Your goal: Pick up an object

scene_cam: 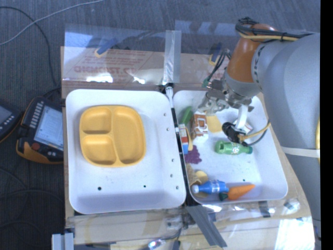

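The gripper (213,104), its opening hidden from view, is lowered over toys (200,124) at centre-right, likely for grasping.

Left bin (156,191) with yellow tray (112,135), right bin (270,176) with green bottle (234,149), carrot (241,191), blue bottle (210,187), gripper (212,104) over its far end.

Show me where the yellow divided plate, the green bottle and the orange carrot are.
yellow divided plate (112,135): camera view, on the ridge between its compartments.
green bottle (232,148): camera view, middle of its body.
orange carrot (241,191): camera view, middle of its orange part.
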`<state>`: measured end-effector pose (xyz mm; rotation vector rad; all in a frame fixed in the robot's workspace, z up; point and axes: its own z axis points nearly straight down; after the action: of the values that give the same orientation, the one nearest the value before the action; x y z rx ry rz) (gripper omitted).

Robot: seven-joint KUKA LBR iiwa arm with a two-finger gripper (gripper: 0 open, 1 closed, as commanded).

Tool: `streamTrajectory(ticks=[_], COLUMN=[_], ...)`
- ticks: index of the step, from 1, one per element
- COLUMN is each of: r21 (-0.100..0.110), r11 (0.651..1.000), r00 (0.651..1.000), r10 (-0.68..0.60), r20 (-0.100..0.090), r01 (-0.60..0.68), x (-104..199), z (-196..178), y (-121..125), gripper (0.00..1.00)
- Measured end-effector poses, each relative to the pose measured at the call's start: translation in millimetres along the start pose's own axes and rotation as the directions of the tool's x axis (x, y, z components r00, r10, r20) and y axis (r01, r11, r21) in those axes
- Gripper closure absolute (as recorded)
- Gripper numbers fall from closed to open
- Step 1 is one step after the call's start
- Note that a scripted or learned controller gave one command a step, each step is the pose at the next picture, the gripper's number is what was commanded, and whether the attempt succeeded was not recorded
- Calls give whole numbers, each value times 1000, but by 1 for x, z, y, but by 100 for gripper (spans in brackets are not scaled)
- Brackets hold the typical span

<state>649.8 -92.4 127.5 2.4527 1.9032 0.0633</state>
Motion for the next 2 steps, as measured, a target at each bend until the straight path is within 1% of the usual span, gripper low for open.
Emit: streamTrajectory(ticks=[1,2], r21=[28,15], r11=[955,835], r00=[955,835], r10=[-296,-551], r20=[1,-2], r01=[295,550], x=[-17,-41], z=[1,10], y=[1,-54], gripper=[100,100])
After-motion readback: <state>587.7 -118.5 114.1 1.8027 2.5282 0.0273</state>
